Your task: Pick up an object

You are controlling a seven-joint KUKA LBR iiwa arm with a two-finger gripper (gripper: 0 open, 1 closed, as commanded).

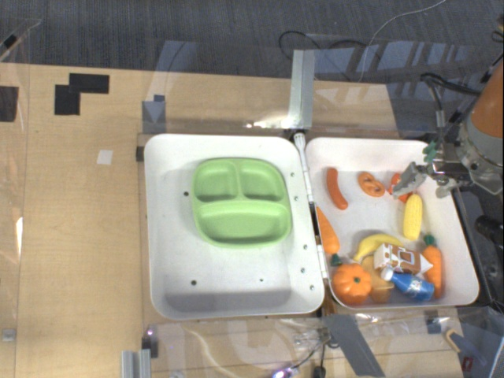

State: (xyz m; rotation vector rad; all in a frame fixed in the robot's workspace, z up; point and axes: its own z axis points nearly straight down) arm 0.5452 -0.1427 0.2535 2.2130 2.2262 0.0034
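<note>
While nothing sits between the fingers, best treated as an approach step, grasp not yet made.

Nearest the camera, at 6 o'clock of the right bin (471,278): crowded heap of pumpkin (352,282), carton (396,260), blue bottle (413,287), carrot (432,264) and banana (375,245), touching or overlapping. Poor first choice; a fingertip would likely wedge against a neighbour.

Farther back, near the bin's middle: corn (412,216) standing clear on its left flank, long axis running 12 to 6. Probably the easiest target. Sausage (337,188) at 10 o'clock, also well apart from the rest.

Farthest, at 2 o'clock of the bin: hand (408,181) hovering just beyond the corn's upper end, fingers seemingly spread, gripping nothing; small orange pieces (371,183) just beside it at 9 o'clock.

To do well: drop straight over the corn's middle, span its short width, close only once low enough, avoid the bin wall at 3 o'clock.

Left bin (169,211) with green plate (240,201) irrelevant to this step.
</note>
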